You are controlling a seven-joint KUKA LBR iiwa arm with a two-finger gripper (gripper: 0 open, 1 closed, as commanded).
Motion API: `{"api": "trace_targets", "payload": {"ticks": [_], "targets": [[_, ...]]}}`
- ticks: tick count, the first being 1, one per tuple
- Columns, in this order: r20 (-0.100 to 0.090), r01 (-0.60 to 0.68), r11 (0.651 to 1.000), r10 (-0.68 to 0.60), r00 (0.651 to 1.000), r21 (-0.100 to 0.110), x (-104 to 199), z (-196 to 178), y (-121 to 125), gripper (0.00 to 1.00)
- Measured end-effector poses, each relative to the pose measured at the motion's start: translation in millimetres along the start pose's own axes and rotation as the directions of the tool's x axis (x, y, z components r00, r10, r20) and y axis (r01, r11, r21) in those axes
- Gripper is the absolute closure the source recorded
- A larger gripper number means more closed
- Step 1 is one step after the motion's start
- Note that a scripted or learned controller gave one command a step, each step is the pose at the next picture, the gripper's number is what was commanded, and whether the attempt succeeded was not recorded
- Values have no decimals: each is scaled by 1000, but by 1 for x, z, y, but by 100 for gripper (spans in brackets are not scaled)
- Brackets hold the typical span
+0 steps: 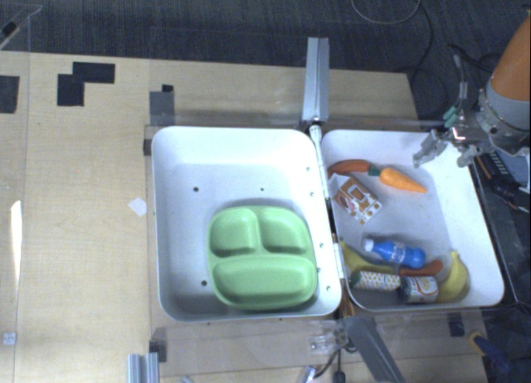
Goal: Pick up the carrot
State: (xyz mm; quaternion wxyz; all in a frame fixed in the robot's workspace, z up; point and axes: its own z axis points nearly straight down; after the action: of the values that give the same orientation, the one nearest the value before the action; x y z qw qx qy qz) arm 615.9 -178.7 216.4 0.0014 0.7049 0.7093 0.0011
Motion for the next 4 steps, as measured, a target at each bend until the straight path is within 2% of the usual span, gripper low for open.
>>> {"api": "trace_targets", "payload": {"ticks": [1, 2, 3, 4], "targets": [[1, -16, 1000, 16, 1000, -3, -23, 125, -5, 0], [2, 160, 987, -160, 987, -6, 14, 128, 38, 0], [6, 165, 986, -165, 986, -13, 15, 115, 41, 100], [6, 166, 986, -166, 986, -13, 15, 115, 41, 0]]}}
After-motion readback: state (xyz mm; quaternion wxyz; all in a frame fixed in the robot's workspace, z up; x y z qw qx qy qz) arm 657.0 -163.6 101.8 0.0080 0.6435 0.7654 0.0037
